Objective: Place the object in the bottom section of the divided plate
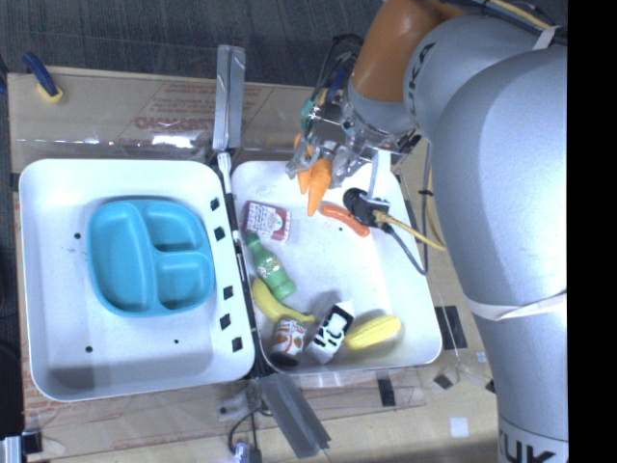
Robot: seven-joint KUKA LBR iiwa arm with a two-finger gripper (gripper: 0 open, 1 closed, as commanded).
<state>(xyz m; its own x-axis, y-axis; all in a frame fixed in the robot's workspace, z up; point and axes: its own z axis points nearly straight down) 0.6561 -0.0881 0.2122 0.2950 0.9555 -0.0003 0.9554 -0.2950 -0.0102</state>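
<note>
A blue divided plate (pixel 149 256) lies in the left bin (pixel 48 191). My gripper (pixel 323 169) hangs over the back of the right bin (pixel 410 287), shut on an orange carrot (pixel 316 187) that points down from between its fingers. The carrot is lifted off the bin floor, right of the plate and across the divider between the bins.
The right bin holds a red-and-white packet (pixel 267 221), a green bottle (pixel 271 271), a banana (pixel 276 306), a small can (pixel 287 339), a black-and-white carton (pixel 332 332), a yellow corn-like piece (pixel 372 332) and an orange chilli (pixel 344 216). The arm's grey body covers the right side.
</note>
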